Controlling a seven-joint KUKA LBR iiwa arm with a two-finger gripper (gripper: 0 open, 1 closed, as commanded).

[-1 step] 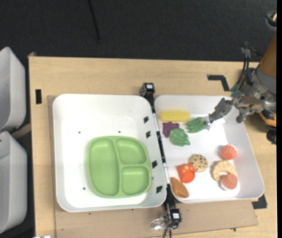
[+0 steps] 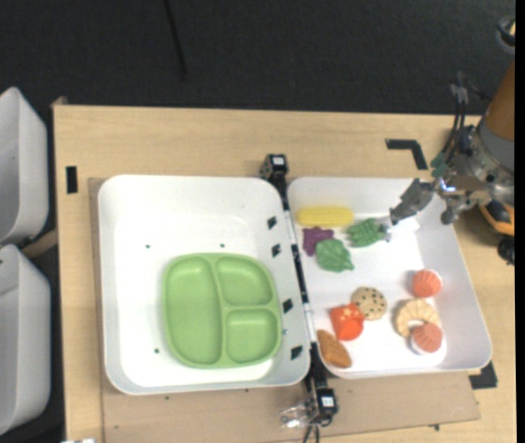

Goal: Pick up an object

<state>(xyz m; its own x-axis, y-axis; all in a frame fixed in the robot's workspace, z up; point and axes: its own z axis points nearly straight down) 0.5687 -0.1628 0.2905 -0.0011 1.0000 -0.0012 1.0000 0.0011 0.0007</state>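
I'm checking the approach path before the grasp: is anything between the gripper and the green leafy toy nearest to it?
Nothing visible does. The gripper sits just right of the green leafy toy, with bare floor of the right bin around them.

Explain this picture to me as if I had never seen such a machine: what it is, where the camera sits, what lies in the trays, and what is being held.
One camera is fixed above a wooden bench and looks down on it at a slant. The grey and orange thing at the right edge is a robot arm. At its end is a two-finger gripper, its stand-in for a hand.

Two shallow white bins sit side by side. The left bin holds a green divided plate. The right bin holds toy food: a yellow corn cob, purple grapes, two green leafy pieces, a cookie, a red piece, a bread roll and some orange and pink pieces.

The gripper is low over the right bin, right beside the upper leafy piece. Whether it grips anything cannot be told from here.
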